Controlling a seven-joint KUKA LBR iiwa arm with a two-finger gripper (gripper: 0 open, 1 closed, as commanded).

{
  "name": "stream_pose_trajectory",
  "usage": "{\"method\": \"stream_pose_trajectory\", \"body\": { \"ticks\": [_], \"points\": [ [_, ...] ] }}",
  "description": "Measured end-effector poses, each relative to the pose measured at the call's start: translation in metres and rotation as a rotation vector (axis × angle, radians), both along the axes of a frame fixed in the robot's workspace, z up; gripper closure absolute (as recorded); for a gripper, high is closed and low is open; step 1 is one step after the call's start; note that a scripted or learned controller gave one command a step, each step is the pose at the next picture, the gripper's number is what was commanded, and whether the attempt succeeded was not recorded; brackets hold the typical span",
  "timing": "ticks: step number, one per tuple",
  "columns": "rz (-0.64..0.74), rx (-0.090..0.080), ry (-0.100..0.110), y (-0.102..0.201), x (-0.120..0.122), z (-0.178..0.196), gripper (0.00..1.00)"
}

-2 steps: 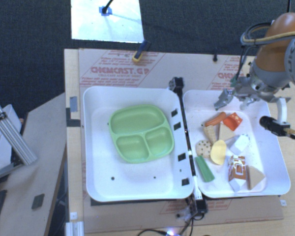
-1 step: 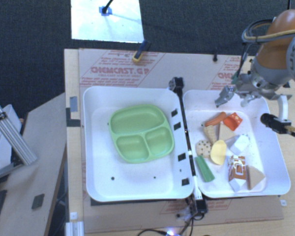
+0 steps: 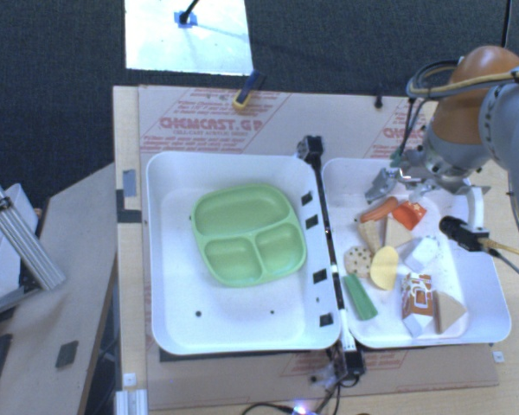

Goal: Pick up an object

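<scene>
The right bin (image 3: 493,318) holds several small items. An orange sausage-shaped piece (image 3: 379,210) lies at its upper middle, beside an orange block (image 3: 410,213). Below them are a speckled cookie (image 3: 357,258), a yellow disc (image 3: 384,267), a green stick (image 3: 360,296), a white lump (image 3: 423,251), a brown-and-white carton (image 3: 416,295) and a tan wedge (image 3: 451,310). My gripper (image 3: 400,181) hangs just above the sausage piece and the orange block. It is open and nothing shows between its fingers.
The left bin (image 3: 169,318) holds a green divided plate (image 3: 248,234). A black-clipped divider (image 3: 322,232) runs between the two bins. The arm (image 3: 476,102) comes in over the right bin's upper right corner.
</scene>
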State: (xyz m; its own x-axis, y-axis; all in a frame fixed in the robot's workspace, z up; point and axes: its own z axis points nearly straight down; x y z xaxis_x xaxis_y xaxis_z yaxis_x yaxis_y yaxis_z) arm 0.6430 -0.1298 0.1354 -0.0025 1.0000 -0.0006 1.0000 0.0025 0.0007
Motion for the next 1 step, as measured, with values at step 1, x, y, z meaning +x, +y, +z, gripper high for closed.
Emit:
{"method": "stream_pose_trajectory", "body": {
  "ticks": [1],
  "points": [
    [0.001, 0.0, -0.002, 0.0005, 0.0011, -0.0502, 0.0]
  ]
}}
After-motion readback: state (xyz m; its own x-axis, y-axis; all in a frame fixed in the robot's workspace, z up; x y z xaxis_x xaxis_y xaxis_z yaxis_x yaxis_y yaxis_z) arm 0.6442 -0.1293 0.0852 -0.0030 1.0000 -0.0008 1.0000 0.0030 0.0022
